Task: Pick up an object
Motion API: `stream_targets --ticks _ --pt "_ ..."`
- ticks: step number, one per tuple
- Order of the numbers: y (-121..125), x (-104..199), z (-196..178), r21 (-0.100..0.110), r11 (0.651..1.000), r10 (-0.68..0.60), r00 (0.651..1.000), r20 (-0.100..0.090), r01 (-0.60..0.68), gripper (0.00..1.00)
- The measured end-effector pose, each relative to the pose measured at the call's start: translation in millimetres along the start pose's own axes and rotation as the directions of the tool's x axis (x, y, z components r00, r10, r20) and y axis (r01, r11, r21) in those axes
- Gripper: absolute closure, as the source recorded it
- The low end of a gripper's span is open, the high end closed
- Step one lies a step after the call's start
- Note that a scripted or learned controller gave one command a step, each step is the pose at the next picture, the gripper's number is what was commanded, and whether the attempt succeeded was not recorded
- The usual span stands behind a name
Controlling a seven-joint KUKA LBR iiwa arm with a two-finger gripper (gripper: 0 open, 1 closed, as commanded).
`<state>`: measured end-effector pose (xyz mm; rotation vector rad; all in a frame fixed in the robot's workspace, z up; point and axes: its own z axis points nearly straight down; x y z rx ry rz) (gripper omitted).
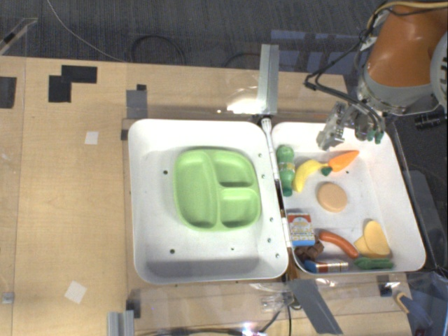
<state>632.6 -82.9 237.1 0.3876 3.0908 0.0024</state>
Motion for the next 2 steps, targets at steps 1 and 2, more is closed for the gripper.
stream_targets --ticks 1,2 --pt "24.7 -7.0 -42.7 0.004 0.986 0.167 0.986 -0.014 -0.167 1.00" --pt "33.9 -25.2 -79.4 0.006 0.964 0.267 0.964 -0.014 -0.267 1.00"
